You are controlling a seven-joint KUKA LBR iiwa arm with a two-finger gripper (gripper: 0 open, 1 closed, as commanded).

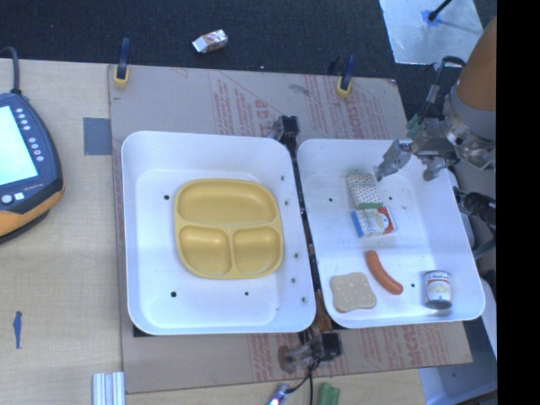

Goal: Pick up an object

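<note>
White bins sit on brown cardboard over a wooden bench.

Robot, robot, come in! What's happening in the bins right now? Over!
Gripper open, above right bin, holding nothing. Nearest: green-and-white packet, blue carton beside it. Sausage, cracker, small can nearer front. Nothing blocking.

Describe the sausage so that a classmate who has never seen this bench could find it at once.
Find the right bin, the one without the yellow plate. Look along its near edge, where three things lie in a row: a cracker, the sausage and a small can. The sausage is the middle one, the only long, thin, orange-red thing, lying at a slant.
</note>
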